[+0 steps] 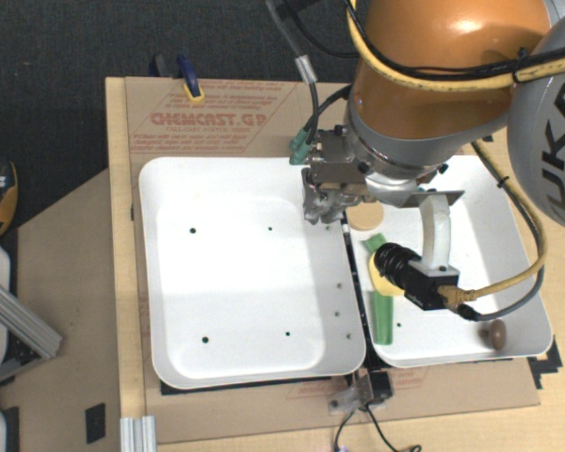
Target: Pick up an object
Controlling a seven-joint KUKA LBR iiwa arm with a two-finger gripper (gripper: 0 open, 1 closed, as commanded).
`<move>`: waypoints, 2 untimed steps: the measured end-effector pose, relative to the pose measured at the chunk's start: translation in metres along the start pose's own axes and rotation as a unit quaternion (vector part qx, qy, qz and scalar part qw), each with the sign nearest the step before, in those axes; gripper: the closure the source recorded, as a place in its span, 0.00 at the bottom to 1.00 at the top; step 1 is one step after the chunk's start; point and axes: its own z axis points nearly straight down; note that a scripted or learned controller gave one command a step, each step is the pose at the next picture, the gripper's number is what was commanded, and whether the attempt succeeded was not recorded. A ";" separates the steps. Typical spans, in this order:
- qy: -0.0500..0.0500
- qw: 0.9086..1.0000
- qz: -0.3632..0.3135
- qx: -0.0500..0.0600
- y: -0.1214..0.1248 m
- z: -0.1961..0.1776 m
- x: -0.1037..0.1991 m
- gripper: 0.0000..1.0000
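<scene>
1. Low over the rim shared by the 2 bins, left bin (235, 281) and right bin (452, 339): gripper (325, 203); apart or together, cannot tell.
2. Just beside it, in the right bin: tan disc (365, 217).
3. Along that bin's left wall: green stick (383, 320).
4. Near its front right corner, well apart from the gripper: brown lump (494, 332).

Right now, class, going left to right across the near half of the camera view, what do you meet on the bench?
left bin → green stick → brown lump
</scene>
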 end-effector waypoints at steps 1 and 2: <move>0.001 1.000 0.001 -0.006 0.039 -0.107 -0.004 1.00; 0.001 1.000 -0.001 -0.001 0.026 -0.146 0.041 1.00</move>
